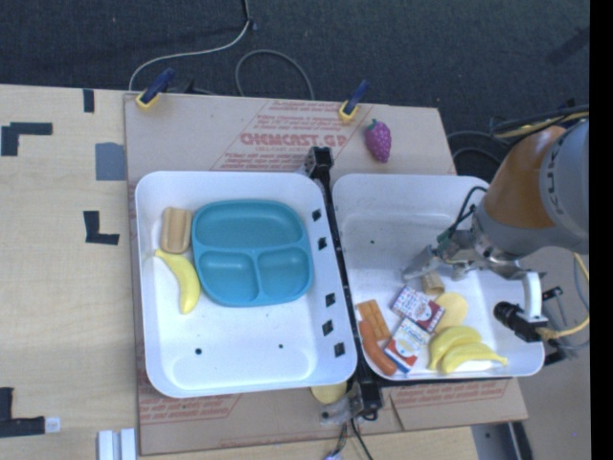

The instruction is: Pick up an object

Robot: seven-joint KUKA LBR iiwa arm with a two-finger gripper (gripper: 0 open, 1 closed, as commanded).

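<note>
camera view looked down on two white bins side by side on a cardboard-covered bench. the left bin [153, 353] held a blue divided tray [254, 252], with a small tan piece of toy bread [175, 228] and a yellow banana [182, 281] just beside the tray's left edge. the right bin [383, 204] held a cluster near its front: an orange carrot-like piece [374, 322] and a red sausage-like piece [375, 355] on the left, two small printed packets [415, 305], a pale yellow round piece [450, 308], and a bunch of yellow bananas [460, 350] towards the front right corner. the arm reached in from the right, and the gripper [428, 268] hung low over the right bin, just above a small tan object [433, 283] that lay beside the upper packet. whether the gripper was open or closed could not be told, and nothing was clearly held by it. a purple bunch of grapes [379, 140] lay on the cardboard behind the bins.
</note>
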